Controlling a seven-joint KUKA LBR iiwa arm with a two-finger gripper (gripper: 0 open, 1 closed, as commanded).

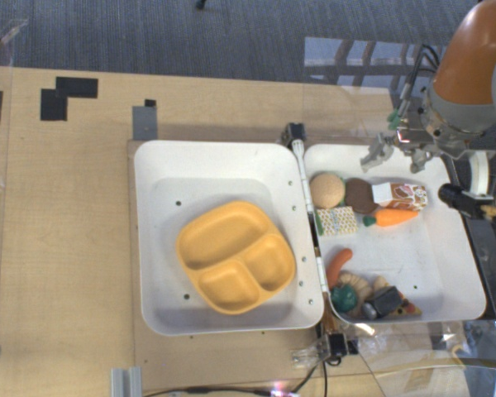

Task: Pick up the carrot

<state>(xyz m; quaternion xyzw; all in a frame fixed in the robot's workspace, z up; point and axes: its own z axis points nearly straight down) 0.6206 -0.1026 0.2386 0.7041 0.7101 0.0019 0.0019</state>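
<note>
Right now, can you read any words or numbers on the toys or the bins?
No text is readable.
The small carton beside the carrot has red and white printing, too blurred to read.
The speckled square packet shows a pattern, no letters I can make out.
The yellow plate and both white bins carry no writing.

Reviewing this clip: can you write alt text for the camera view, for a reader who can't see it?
An orange carrot lies in the right white bin among other toy foods, with the arm's gripper hanging above the bin's far edge, apart from the carrot. The left white bin holds a yellow divided plate.
</note>
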